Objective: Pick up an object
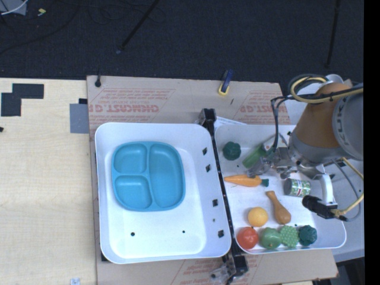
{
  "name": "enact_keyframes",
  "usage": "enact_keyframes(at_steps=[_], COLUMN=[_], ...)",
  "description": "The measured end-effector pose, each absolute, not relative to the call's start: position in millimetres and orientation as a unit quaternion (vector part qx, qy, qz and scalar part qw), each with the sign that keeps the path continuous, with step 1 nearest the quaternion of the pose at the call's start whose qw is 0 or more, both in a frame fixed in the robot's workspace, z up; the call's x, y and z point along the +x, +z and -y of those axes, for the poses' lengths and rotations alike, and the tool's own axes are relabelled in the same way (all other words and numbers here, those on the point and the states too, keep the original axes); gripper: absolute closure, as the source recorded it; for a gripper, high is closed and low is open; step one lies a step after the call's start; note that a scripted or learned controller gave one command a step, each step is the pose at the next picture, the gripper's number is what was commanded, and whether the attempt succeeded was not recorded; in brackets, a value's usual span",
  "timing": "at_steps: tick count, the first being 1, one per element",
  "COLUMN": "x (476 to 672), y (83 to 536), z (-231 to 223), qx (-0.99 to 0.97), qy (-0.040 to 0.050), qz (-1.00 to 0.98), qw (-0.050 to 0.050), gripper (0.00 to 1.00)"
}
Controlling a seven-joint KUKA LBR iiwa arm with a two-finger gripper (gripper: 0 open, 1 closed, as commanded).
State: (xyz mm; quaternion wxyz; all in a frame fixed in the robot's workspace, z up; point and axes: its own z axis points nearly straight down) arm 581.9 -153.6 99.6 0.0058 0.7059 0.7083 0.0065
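Tomato (247, 237) at right bin (332, 239) front edge, gripper (268, 162) low over carrot (243, 181), finger state unclear, blue tray (148, 176) left.

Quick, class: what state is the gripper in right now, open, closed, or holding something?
Gripper: cannot be told; it sits low in the right bin beside the carrot.

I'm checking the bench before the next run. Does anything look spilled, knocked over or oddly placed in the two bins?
Nothing looks spilled or broken. The toy food lies loose in the right bin, with a small can on its side beside the gripper. The blue divided plate sits flat in the left bin.
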Motion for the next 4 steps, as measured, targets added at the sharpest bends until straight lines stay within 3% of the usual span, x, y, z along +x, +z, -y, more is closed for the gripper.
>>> enact_keyframes(at_steps=[1,2,3,4], x=[581.5,589.6,587.5,587.6], y=[111,161,224,227], z=[156,164,165,165], qx=[0.707,0.707,0.707,0.706], qy=[0.0057,0.0001,0.0008,-0.0006], qz=[-0.707,-0.707,-0.707,-0.708], qw=[0.006,0.001,0.001,-0.001], gripper=[1.00,1.00,1.00,1.00])
